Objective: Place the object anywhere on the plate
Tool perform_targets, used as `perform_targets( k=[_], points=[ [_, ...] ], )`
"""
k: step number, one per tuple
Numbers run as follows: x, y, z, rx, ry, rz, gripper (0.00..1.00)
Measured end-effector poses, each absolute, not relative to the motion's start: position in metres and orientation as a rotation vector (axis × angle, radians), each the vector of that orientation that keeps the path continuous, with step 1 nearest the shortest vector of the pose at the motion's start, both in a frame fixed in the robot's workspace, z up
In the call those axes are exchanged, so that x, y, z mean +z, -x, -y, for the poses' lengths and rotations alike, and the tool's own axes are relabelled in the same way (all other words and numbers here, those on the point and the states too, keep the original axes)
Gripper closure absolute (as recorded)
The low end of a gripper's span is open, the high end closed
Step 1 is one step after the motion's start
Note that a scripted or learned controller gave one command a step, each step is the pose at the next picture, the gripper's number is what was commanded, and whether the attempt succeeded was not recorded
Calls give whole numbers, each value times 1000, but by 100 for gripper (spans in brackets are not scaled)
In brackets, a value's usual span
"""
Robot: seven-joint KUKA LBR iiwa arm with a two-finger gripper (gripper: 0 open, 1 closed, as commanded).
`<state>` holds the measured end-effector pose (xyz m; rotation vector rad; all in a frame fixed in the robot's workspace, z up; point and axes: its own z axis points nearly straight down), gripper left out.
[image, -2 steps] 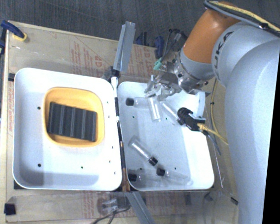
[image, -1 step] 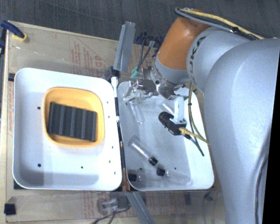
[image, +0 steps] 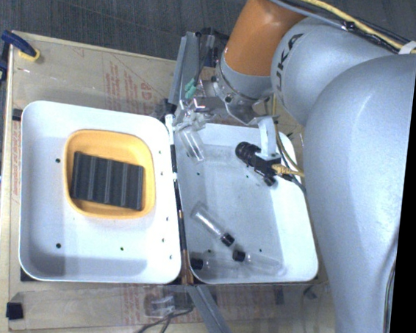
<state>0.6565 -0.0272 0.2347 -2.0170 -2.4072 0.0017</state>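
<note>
A yellow plate (image: 85,142) lies in the left white bin (image: 37,240). A dark grey ridged block (image: 110,181) rests on the plate. In the right bin (image: 290,230) lie a clear tube with a black cap (image: 213,225) and another clear tube (image: 257,262) near the front wall. A small black piece (image: 198,261) sits in that bin's front left corner. My gripper (image: 188,127) hangs over the right bin's far left corner, close to the wall between the bins. Something clear (image: 192,145) shows just under it; whether it is held is unclear.
The grey arm with its orange band (image: 263,27) covers the right bin's far right side. A black fitting with a cable (image: 257,160) hangs from the wrist above that bin. Blue clamps (image: 17,44) sit at the bench's far left corner.
</note>
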Motion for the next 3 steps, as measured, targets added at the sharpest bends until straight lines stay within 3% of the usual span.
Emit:
perform_targets(
  k=[2, 3],
  points=[
    [191, -615, 21, 4, 1491, 2761, 100],
    [192, -657, -14, 1, 1142, 2928, 100]
  ],
)
